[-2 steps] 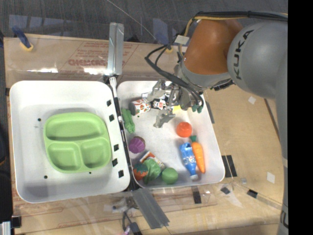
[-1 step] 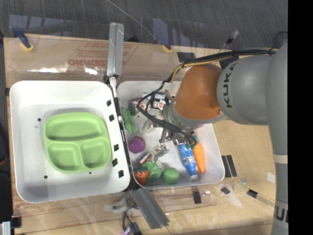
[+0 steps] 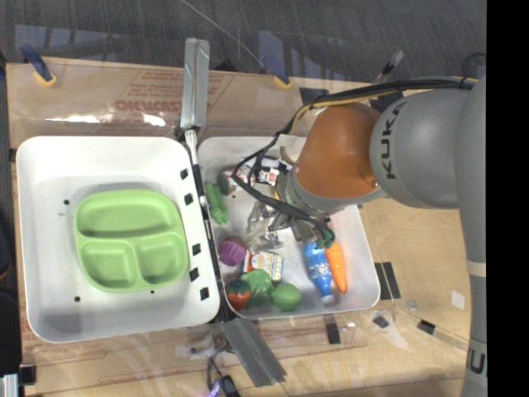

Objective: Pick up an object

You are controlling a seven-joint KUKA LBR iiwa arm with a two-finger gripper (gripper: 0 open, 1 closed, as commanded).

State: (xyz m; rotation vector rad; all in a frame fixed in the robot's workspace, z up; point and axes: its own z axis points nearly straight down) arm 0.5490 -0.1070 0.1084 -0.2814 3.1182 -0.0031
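While arm reaches in from right, gripper (image 3: 266,222) hangs low inside right bin (image 3: 364,255), above toy clutter; cannot tell its state. Purple item (image 3: 232,252) and small carton (image 3: 267,264) lie just near side of it. Blue bottle (image 3: 318,269) touches carrot (image 3: 336,266) to right. Green divided tray (image 3: 130,239) sits in left bin (image 3: 33,222).

arm (image 3: 388,151) over right bin (image 3: 368,259), green tray (image 3: 130,240) left

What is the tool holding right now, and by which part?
Cannot be told. The tool hangs low in the right bin above the toys, and no item shows clearly between its tips.
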